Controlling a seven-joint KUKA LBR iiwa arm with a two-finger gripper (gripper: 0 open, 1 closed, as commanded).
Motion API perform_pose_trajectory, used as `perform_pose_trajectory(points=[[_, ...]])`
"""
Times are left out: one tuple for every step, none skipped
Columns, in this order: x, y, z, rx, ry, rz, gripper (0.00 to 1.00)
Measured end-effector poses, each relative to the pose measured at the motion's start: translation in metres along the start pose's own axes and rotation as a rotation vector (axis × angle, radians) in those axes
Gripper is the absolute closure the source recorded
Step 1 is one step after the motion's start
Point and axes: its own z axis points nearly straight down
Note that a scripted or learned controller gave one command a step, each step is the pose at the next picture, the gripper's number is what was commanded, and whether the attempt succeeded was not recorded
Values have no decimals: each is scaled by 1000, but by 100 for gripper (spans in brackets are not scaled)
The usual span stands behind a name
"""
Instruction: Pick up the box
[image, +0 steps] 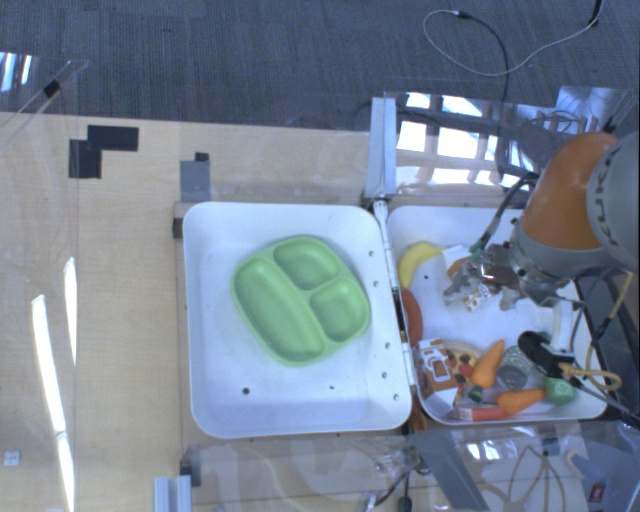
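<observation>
A small white box with orange-red print (434, 364) lies in the right bin (440, 222), near its front left corner, beside a pile of toy food. My gripper (470, 290) hangs over the middle of that bin, above and to the right of the box and apart from it. The grey arm with its orange band (565, 200) comes in from the right. Small orange and white bits show right around the gripper tip, and I cannot make out whether anything is held.
The left bin (215, 390) holds a green divided plate (300, 298). In the right bin lie a yellow fruit (418, 262), a brown-red piece (411, 315) by the left wall, two carrots (488, 362) (520, 400) and a green item (560, 390).
</observation>
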Motion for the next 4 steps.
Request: perform_pose_trajectory(points=[[-12,0,-68,-4,0,50,0],[-59,1,38,0,0,68,0],[-12,60,50,13,-2,157,0],[-84,5,49,-7,-2,88,0]])
